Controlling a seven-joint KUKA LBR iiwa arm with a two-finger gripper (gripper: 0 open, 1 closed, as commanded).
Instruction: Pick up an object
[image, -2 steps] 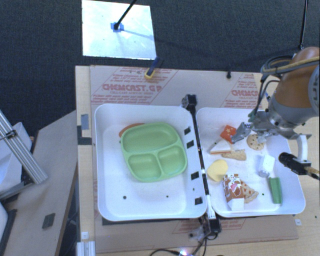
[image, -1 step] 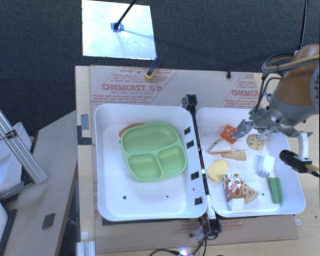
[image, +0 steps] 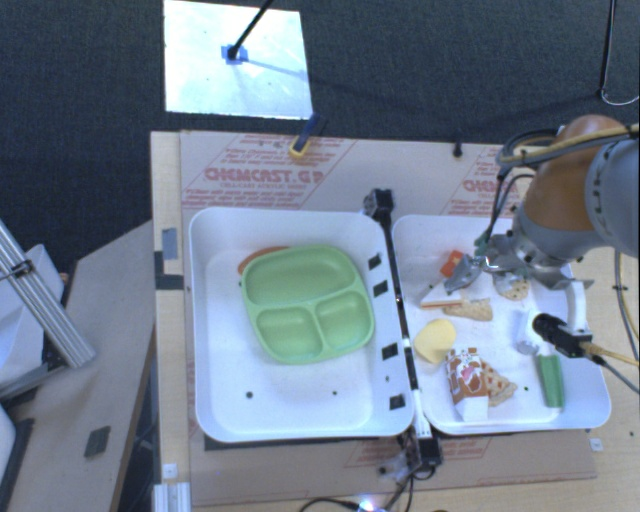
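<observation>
Reaching in over the right bin (image: 600, 395), the arm (image: 575, 195) is the bulkiest thing on the bench and the first source of trouble; its wrist hangs low above the clutter, so a descent that drifts could shove several pieces at once rather than settle on one; the left bin (image: 215, 330) holds a green divided tray (image: 305, 303) lying over something orange (image: 258, 258), well apart from the arm and no likely target from here; the right bin carries the candidates, namely a printed packet (image: 470, 380) near the front, a green-handled tool (image: 549, 378) along the right wall, a yellow round piece (image: 435, 340) just left of the packet, a tan wedge (image: 470, 309) and a white sliver (image: 443, 298) close beneath the gripper (image: 470, 272), and a small red piece (image: 454, 263) just beside it; whether the gripper is spread or closed I cannot tell (its tip is a small metallic blur), and nothing can be seen held in it; the flat pieces look hard to get under, and I judge a pinch there may simply scrape the bin floor or skid the wedge aside; the red piece is small enough to squirt out; crowding means a neighbour might be nudged or caught by mistake.
</observation>
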